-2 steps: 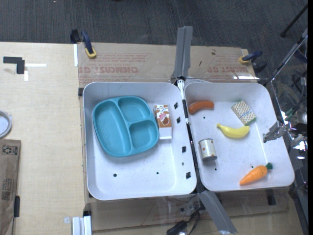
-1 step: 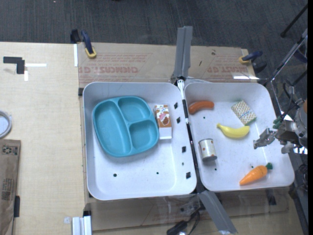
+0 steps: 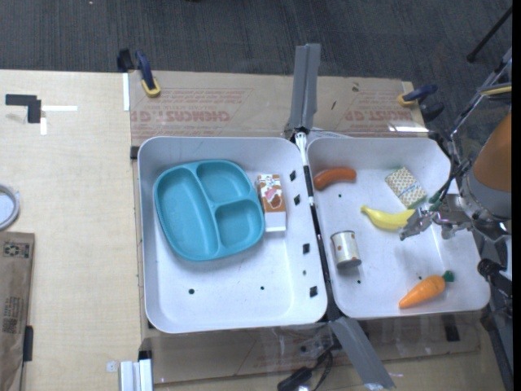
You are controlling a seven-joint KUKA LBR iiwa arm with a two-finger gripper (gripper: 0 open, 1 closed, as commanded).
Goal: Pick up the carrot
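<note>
**Carrot waits by the near rim as the gripper hangs above it**

While the gripper (image 3: 419, 224) hovers over the right side of the right bin (image 3: 383, 304), the carrot (image 3: 422, 292) lies untouched on the white floor, orange body tilted, green top pointing up and right toward the bin's corner. Whether the fingers are spread or closed I cannot tell from here; they are a small blur of metal, and nothing sits between them.

To do this well, the arm wants to slide toward the near rim, line its fingers across the carrot's thick middle rather than along it, and come straight down. The taper is the trap: pinch near the thin tip and it may squirt out.

Room is decent on the inner side. The metal can (image 3: 347, 248) stands well apart to the left, the banana (image 3: 387, 217) sits just beside the gripper, farther back, with the sausage (image 3: 334, 177) and the patterned sponge (image 3: 404, 186) beyond. The tight spot is the near wall, just beside the carrot's tip. A finger dropping on that side has little margin. The left bin's blue divided plate (image 3: 210, 208) and small carton (image 3: 271, 195) play no part.
</note>
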